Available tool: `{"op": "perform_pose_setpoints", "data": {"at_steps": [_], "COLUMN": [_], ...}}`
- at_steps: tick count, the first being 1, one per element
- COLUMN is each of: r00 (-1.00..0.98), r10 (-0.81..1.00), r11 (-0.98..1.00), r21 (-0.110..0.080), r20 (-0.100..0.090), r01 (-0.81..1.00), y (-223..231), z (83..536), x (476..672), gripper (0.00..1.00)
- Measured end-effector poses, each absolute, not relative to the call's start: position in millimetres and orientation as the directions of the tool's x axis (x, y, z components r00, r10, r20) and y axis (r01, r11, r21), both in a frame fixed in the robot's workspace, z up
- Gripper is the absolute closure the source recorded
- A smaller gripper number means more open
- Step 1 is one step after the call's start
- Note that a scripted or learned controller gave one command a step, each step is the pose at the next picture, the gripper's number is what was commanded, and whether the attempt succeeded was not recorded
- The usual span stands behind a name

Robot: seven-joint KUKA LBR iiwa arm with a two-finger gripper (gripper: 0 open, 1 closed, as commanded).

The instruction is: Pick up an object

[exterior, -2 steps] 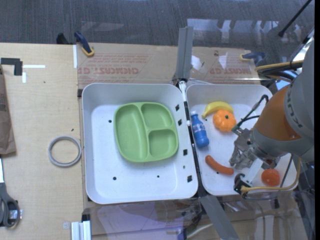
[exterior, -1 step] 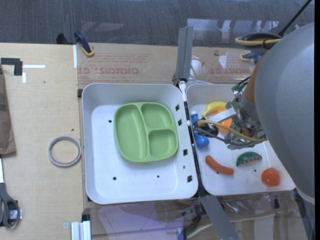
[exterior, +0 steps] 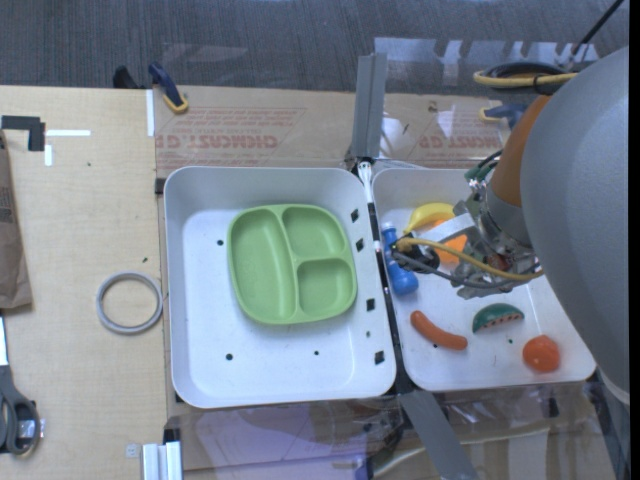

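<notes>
Gripper (exterior: 483, 268) low over the right bin (exterior: 570, 373), just behind the watermelon slice (exterior: 497, 317) as the camera sees it. Cables and wrist cover its tip; cannot tell whether it is spread or pressed together. Nothing is seen pinched in it.

Likely target, by nearness: the watermelon slice, lying flat on the bin floor. Judgement: approach stage, no grasp made yet.

To do the step well: come down straight over the slice, span its narrow width, close only once low enough to catch it, then lift vertically.

Neighbours, placed from the watermelon slice:
- sausage (exterior: 438, 330) to its left, near but apart.
- orange ball (exterior: 541, 354) to its right and nearer the camera, apart.
- banana (exterior: 430, 215) behind and to the left, past the gripper.
- blue toy (exterior: 401, 280) further left, by the bin's wall.
- green plate (exterior: 293, 263) well apart to the left, in the left bin (exterior: 190, 368).

Obstruction: the sausage could be nudged on the way down. The ball may roll if it is touched.
</notes>
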State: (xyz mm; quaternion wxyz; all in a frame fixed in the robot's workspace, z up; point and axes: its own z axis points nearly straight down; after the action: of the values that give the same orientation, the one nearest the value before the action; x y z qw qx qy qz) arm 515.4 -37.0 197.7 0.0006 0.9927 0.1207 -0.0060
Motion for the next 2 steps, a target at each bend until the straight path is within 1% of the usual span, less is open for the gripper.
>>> {"op": "perform_pose_setpoints", "data": {"at_steps": [1,2], "r00": [0.979,0.97], "r10": [0.205,0.242], "r11": [-0.979,-0.97], "r21": [0.001,0.0], "r20": [-0.006,-0.005], "r01": [0.205,0.242], "y": [-16,-76], "z": [190,204], "x": [581.6,627.5], "gripper": [1.0,1.0]}}
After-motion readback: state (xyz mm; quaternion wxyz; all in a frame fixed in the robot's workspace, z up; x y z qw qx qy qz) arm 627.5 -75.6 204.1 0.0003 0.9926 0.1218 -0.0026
